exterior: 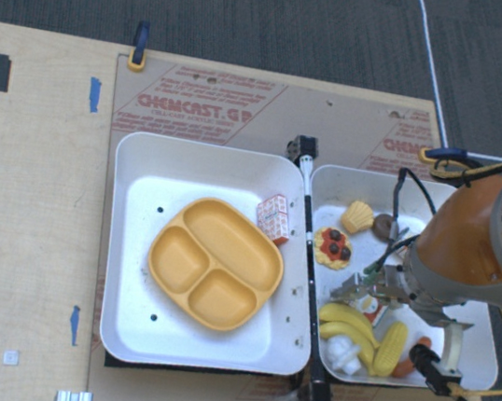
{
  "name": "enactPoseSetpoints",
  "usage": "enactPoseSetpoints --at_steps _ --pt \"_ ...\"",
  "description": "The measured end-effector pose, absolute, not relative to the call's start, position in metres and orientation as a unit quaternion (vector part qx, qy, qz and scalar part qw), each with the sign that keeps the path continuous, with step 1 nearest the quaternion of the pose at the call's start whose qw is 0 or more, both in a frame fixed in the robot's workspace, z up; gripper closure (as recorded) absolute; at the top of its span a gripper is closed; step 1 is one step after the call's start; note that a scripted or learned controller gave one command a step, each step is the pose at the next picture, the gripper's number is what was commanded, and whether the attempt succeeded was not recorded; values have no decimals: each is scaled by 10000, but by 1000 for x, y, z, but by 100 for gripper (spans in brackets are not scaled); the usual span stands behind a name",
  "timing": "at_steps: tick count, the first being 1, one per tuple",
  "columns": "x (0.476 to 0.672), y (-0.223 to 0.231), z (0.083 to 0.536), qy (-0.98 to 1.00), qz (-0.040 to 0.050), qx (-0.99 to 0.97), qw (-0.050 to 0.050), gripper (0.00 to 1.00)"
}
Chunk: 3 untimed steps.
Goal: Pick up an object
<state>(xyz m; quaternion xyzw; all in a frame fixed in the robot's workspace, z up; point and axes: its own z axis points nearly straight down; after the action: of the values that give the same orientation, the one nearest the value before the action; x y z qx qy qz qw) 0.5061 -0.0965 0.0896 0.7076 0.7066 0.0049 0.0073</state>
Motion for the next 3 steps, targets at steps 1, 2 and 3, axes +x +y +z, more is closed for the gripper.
enactPoseSetpoints --at_steps 1,2,3 --pt "501 -95 90 7062 48 7079 83 0" --pt "494 -94 86 7072 19 7070 24 0" --pt "496 -94 97 7070 29 7072 49 100"
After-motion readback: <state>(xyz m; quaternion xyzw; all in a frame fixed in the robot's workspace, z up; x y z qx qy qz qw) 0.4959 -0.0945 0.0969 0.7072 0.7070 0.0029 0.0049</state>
